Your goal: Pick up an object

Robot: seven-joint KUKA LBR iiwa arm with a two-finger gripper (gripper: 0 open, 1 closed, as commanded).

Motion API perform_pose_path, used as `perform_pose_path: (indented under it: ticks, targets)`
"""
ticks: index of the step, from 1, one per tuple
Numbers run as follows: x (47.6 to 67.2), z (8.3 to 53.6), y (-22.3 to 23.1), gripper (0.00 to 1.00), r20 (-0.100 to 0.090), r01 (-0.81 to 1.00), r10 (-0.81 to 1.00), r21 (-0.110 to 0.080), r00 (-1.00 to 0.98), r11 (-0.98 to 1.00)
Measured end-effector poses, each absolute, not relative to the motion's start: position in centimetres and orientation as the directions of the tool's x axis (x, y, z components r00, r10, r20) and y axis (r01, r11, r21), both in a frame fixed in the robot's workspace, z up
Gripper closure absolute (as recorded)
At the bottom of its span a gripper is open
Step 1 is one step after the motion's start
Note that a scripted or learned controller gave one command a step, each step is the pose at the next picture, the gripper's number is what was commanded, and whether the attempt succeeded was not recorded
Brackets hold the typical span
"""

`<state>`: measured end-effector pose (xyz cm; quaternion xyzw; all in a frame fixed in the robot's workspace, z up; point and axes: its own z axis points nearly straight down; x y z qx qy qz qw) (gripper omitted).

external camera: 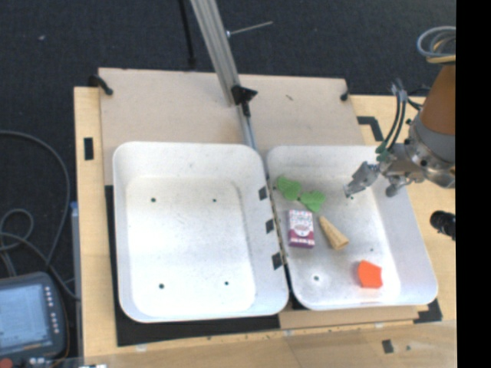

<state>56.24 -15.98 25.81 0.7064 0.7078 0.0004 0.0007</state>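
The right bin [406, 244] holds a green piece [288, 186] and a second green piece [312, 200] near its left wall. Below them lie a purple and white box [301, 228] and a tan cone-shaped piece [333, 234]. An orange block [370, 274] sits near the bin's front right. My gripper [374, 188] hangs over the upper right part of this bin, right of the green pieces and above the cone. It is open, and only bin floor shows between its fingers.
The left bin [192, 236] lies beside the right one, with a divider edge between them. A slanted metal bar [219, 44] rises from behind the bins. A pendant screen [27, 313] sits off the bench at lower left.
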Motion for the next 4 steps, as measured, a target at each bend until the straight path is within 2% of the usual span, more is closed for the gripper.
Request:
perform_pose_path:
  ticks: [1, 3, 4]
  targets:
    - [56.2, 25.8, -16.0, 0.00, 0.000, 1.000, 1.000, 0.002, -0.001, 0.001]
    - [55.3, 13.6, -17.1, 0.00, -0.001, 1.000, 1.000, -0.005, 0.002, -0.002]
    - [55.2, 9.9, -17.2, 0.00, -0.002, 1.000, 1.000, -0.001, 0.002, -0.002]
